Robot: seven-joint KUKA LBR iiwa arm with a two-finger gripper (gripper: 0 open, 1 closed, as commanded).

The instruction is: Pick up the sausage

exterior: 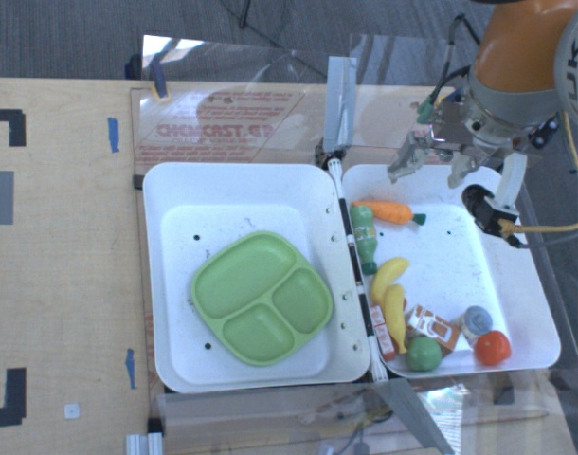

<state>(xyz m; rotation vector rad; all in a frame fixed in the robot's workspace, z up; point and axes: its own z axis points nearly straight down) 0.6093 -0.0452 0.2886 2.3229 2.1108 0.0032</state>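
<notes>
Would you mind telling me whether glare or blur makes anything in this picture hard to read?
In the camera view, light is even and shadows soft; glare streaks the clear sheets behind the bins; the gripper looks slightly blurred; the small items in the right bin, near its front wall, are too small to identify confidently.

Arm [531, 27] cut off at top edge

L bin [166, 197]: green 3-section plate [261, 298]
R bin [531, 301]: carrot [384, 212], green bottle [365, 238], 2 bananas [391, 297], tomato [493, 348], lime [423, 354], tin [477, 320]
</notes>
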